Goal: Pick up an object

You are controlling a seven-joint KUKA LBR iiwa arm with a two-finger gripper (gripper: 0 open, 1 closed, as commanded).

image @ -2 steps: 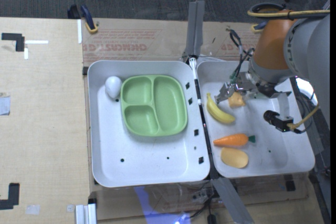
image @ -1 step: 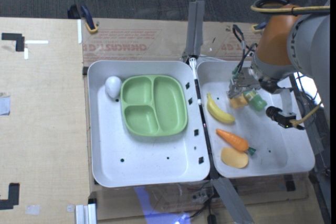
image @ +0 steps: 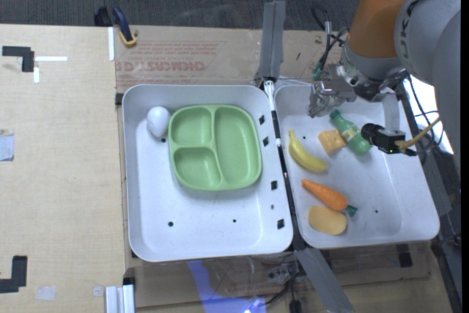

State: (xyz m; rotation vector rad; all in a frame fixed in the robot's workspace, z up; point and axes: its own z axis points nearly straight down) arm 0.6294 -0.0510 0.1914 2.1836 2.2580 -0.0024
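Writing: cardboard sheet [image: 187, 55] behind the bins carries red printed lettering, seen upside down and mirrored from this angle; not legible beyond a block of capitals.
Other marks: black corner marks and white tape strips on the pale bench [image: 58, 179] at left; no readable text.
Arm: grey KUKA arm [image: 432, 18] enters from the upper right, orange band [image: 381, 7] above the wrist, wrist angled down and to the left toward the back of the right bin.
Gripper: gripper [image: 319, 105] sits low over the rear left corner of the right bin [image: 396, 216], metal fingers pointing down; cannot tell from here how they stand, and nothing is seen between them.
Cabling: black cable loop over the orange band; a black connector with yellow lead hangs just right of the bottle.
Green bottle: green bottle [image: 350, 132] lies tilted in the right bin, cap end toward the gripper, just beside it.
Yellow block: orange-yellow block [image: 331, 142] touching the bottle's left side.
Banana: banana [image: 305, 155] near the bin's left wall.
Carrot: carrot [image: 327, 196] lies slantwise below the banana.
Orange piece: rounded orange-yellow piece [image: 327, 221] just below the carrot, toward the front.
Left bin: left bin [image: 212, 231] holds a green divided plate [image: 215, 147], three compartments, with a white ball [image: 157, 119] touching its upper left edge.
Clamp: blue and yellow clamp [image: 123, 26] at the cardboard's back left corner.
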